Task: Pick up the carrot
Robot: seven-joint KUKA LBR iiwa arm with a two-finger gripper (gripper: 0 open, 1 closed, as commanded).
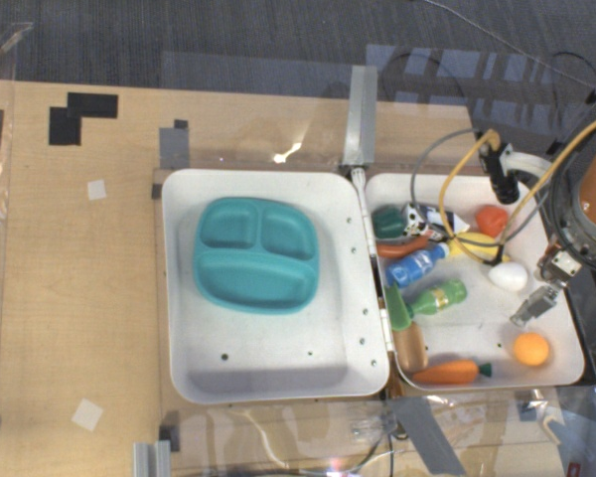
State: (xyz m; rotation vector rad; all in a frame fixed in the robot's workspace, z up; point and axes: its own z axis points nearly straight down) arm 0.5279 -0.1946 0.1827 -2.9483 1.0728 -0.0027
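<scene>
The carrot, orange with a dark green stub at its right end, lies flat along the front wall of the right bin. My gripper hangs over the right side of that bin, above and to the right of the carrot and well apart from it. It sits between a white egg and an orange ball. Nothing shows in its grasp.
The right bin also holds a blue bottle, a green bottle, a tan block, a dark green item and a red-orange piece. Yellow and black cables loop over its back. A teal divided plate sits in the left bin.
</scene>
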